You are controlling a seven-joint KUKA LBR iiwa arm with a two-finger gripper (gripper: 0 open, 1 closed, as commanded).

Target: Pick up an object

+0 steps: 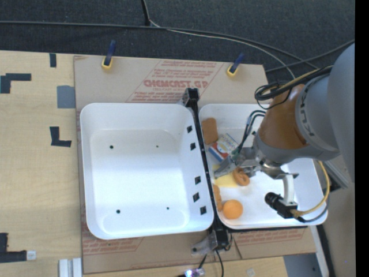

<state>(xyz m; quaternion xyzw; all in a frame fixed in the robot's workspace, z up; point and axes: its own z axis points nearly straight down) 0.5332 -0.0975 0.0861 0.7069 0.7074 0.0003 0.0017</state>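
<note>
Gripper (235, 167) – low in right bin (305, 209), fingertips lost in clutter; you cannot tell its state | objects – orange ball (232, 209) near front wall, brown block (209, 129) at back | arm (294, 123) hides bin's middle.

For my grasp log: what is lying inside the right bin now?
The right bin holds an orange ball, a brown block, a yellow piece and a colourful packet. The arm covers the bin's middle and back.
</note>
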